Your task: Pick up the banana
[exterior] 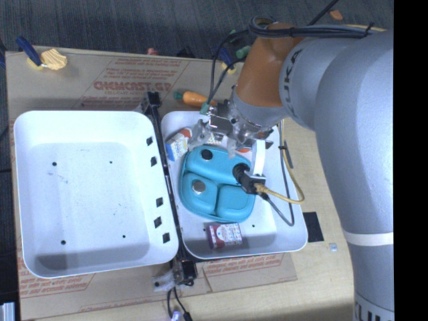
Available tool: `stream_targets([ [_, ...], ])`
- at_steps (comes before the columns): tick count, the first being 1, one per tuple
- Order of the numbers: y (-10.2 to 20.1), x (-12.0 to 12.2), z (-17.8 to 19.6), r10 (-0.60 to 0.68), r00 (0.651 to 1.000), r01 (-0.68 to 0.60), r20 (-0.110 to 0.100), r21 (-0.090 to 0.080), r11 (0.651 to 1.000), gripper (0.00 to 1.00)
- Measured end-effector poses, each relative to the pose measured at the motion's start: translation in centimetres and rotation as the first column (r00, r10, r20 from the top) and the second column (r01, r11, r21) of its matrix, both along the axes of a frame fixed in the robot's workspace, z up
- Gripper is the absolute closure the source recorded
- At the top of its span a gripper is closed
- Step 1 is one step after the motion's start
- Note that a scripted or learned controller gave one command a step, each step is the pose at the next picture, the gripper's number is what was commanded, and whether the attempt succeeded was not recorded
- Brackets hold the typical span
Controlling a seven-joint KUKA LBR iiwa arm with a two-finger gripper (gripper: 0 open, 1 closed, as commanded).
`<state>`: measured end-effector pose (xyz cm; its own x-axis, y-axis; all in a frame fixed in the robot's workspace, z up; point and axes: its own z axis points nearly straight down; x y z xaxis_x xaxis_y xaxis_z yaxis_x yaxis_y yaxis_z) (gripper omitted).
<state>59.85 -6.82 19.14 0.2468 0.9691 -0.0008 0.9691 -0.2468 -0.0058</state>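
1. Your gripper (224,136) is down inside the right bin (291,236), near its far edge; I cannot tell from this angle whether it has hold of anything
2. You cannot pick out the banana with any certainty; it may be hidden under the arm (321,65)
3. A blue housing (214,186) covers the middle of the right bin, with a small dark red packet (224,235) by the near edge
4. An orange object (194,99) lies on the cardboard (127,79) just beyond the right bin's far edge
5. The left bin (40,179) sits alongside, touching the right one
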Motion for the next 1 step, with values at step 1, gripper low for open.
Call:
stream_targets([
  [1, -2.30, -4.31, -8.17, 0.042, 0.999, -0.042, 0.000, 0.000, 0.999, 0.00],
])
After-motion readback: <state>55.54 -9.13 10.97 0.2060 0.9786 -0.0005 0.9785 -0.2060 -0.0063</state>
